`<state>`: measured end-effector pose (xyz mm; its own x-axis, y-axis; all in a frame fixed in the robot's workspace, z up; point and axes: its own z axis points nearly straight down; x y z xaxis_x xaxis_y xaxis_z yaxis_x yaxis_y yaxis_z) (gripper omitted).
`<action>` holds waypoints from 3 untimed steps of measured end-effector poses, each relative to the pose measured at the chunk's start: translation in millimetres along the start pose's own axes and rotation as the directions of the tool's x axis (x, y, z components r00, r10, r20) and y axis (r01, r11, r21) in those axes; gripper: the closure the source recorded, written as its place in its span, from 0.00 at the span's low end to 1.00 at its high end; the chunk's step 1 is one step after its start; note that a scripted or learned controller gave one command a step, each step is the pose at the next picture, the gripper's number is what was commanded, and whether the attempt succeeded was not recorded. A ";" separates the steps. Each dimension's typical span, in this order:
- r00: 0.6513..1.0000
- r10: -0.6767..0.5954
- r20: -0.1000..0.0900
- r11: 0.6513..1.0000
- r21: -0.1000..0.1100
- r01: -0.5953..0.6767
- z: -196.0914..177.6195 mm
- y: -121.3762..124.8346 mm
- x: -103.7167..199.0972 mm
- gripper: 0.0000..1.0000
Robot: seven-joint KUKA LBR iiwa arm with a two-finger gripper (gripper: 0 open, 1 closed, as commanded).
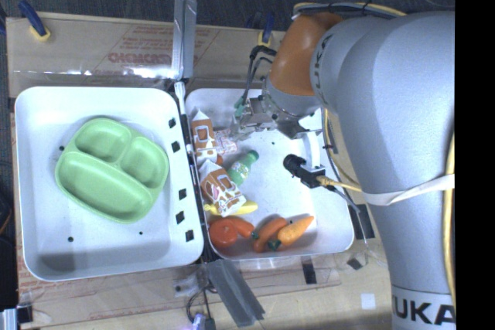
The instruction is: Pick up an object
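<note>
The right bin (332, 220) holds a small green bottle (241, 166), an orange-and-white snack carton (204, 137) and a second carton (220, 192). A yellow banana (246, 208), a red tomato-like toy (229, 232) and two carrots (283, 230) lie along its front. My gripper (249, 114) hangs low over the bin's back left corner, just right of the upper carton and above the bottle. The orange wrist band and the grey arm hide the bin's back right part.
The left bin (46, 243) holds a green divided plate (112, 168). A black cable plug (302, 170) on the arm hangs over the middle of the right bin. A clamped divider (184, 42) stands between the bins at the back.
</note>
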<state>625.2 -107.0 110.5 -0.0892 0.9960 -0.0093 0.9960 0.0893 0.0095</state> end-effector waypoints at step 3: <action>0.999 -0.036 -0.006 0.999 0.010 0.036 8.0 -50.3 -0.1 1.00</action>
<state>575.2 -111.7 102.0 -0.1251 0.9921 -0.0038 0.9921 0.1251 -0.0009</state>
